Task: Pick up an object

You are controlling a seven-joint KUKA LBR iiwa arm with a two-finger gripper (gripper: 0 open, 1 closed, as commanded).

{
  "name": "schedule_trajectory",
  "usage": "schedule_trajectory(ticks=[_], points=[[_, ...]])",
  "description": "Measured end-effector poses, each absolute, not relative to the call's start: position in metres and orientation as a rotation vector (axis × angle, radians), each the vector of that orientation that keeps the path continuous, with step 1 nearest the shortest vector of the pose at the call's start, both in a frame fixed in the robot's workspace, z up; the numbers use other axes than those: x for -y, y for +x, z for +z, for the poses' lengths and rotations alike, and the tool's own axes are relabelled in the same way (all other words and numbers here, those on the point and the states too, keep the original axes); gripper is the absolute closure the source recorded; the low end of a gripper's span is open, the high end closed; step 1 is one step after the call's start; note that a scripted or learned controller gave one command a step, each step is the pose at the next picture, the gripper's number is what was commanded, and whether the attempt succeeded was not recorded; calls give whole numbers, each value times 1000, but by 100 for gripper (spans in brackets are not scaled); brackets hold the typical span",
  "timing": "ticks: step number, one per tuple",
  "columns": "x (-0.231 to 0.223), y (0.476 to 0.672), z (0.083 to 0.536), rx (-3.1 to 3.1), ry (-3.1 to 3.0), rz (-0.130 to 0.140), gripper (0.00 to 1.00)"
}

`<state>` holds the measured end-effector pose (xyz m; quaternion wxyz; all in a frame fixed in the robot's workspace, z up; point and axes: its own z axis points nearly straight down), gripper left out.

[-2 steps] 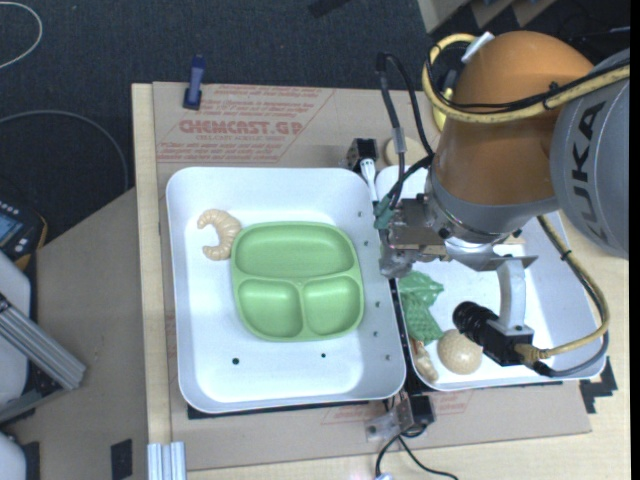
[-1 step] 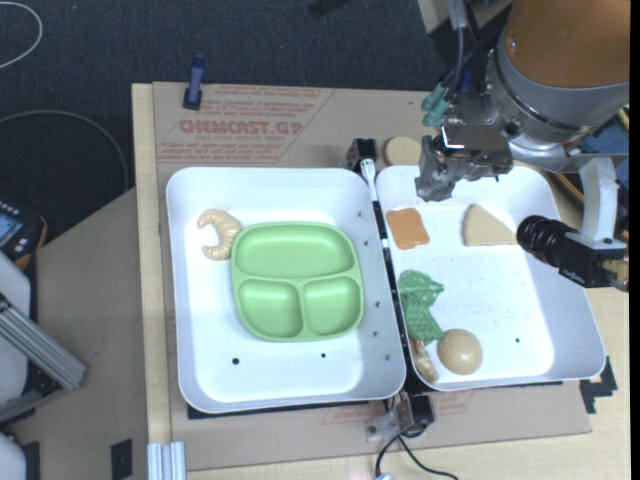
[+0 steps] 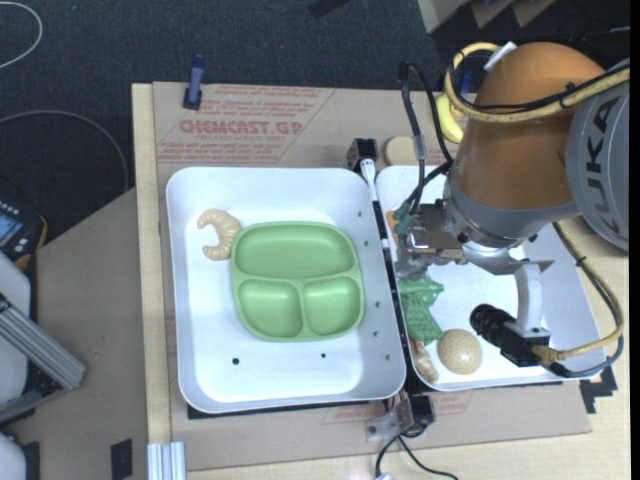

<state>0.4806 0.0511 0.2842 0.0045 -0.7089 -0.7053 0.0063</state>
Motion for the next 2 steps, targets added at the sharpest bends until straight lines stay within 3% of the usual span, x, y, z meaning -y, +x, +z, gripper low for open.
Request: schedule_trajectory(ticks=[1,2], points=[[-101,479,280,2223,-2215,4,100],[-89,480,432,2230,-2227,-25,100]])
